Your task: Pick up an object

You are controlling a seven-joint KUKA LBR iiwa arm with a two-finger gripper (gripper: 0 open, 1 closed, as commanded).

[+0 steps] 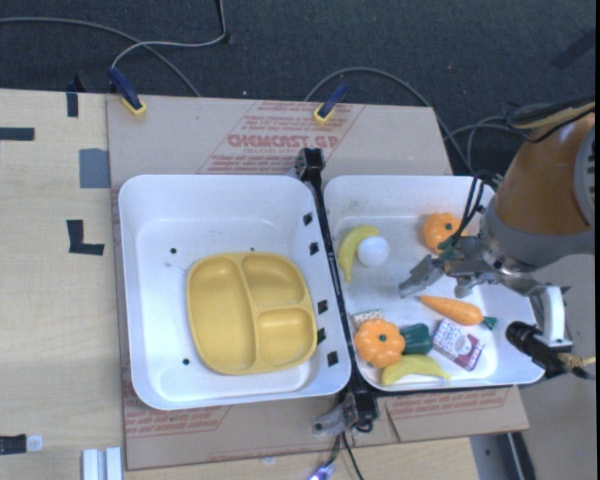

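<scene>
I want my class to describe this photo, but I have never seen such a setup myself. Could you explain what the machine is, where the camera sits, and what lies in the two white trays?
The grey and orange machine on the right is a robot arm; its metal two-finger hand hangs over the right white bin. One camera looks down from above the bench at a slant.

The left white bin holds a yellow plastic plate with three compartments. The right bin holds toy food: a long orange carrot, a small orange pumpkin, two yellow bananas, a white ball, a round orange fruit and a small printed packet.

I cannot see anything between the hand's fingers.
</scene>
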